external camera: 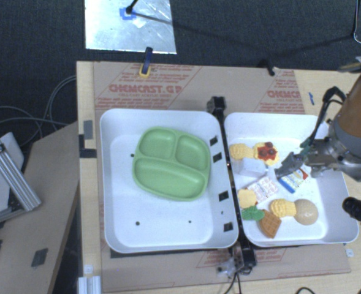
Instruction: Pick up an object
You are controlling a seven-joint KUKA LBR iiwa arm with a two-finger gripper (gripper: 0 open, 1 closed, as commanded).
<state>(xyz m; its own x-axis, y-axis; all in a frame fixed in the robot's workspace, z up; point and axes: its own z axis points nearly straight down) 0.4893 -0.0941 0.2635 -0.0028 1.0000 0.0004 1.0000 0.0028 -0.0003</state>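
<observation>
The right bin [309, 124] holds several toy foods: a yellow biscuit [241, 150], a red-topped piece [266, 152], a white packet [264, 188], a yellow corn piece [282, 208], a beige ball [306, 211], a waffle [269, 224], a green piece [252, 213] and a blue-and-red packet [294, 179]. My gripper [288, 166] reaches in from the right and hangs low over the bin's middle, just above the blue-and-red packet. Its dark fingers point left and down.
The left bin [119, 225] holds a green divided plate [171, 163]. A black clip rail [224, 164] runs between the bins. A metal sheet [129, 17] lies beyond the bench, and an aluminium frame [5, 170] stands at the far left.
</observation>
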